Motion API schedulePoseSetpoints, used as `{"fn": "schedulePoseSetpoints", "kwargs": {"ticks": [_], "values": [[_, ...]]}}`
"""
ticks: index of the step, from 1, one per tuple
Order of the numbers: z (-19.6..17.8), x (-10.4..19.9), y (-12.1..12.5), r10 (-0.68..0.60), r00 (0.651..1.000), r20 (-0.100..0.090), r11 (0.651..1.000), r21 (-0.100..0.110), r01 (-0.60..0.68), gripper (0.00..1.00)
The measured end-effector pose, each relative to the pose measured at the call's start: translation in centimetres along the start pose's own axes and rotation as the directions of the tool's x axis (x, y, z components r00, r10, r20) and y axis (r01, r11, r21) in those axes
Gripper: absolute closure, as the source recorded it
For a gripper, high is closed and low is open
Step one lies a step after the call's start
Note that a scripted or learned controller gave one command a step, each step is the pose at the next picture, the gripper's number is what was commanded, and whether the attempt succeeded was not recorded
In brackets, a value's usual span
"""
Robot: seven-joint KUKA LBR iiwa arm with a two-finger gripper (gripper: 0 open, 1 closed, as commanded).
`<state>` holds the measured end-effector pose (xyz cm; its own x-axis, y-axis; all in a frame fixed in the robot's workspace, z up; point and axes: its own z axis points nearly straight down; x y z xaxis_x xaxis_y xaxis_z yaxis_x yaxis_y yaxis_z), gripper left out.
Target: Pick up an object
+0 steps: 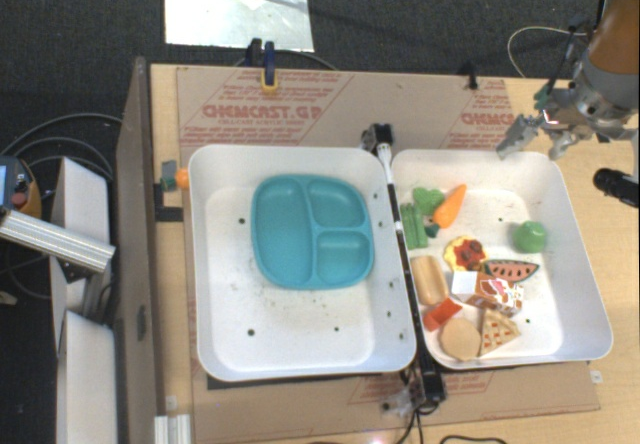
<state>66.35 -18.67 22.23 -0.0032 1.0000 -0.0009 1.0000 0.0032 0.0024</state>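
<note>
Camera view puts the small green plastic ball (529, 235) in the right white bin (580, 272), below and just left of the gripper (556, 128); nothing is lifted yet. Whether that gripper is spread cannot be told. Beyond, toy foods crowd leftward.
</note>
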Motion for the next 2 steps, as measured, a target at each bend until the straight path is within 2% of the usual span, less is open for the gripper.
{"fn": "schedulePoseSetpoints", "kwargs": {"ticks": [1, 2], "values": [[8.0, 9.5, -4.8, -0.007, 1.000, -0.007, 1.000, 0.012, 0.008, 0.00], [14.1, 9.1, -2.3, -0.002, 1.000, 0.000, 1.000, 0.003, 0.002, 0.00]]}}
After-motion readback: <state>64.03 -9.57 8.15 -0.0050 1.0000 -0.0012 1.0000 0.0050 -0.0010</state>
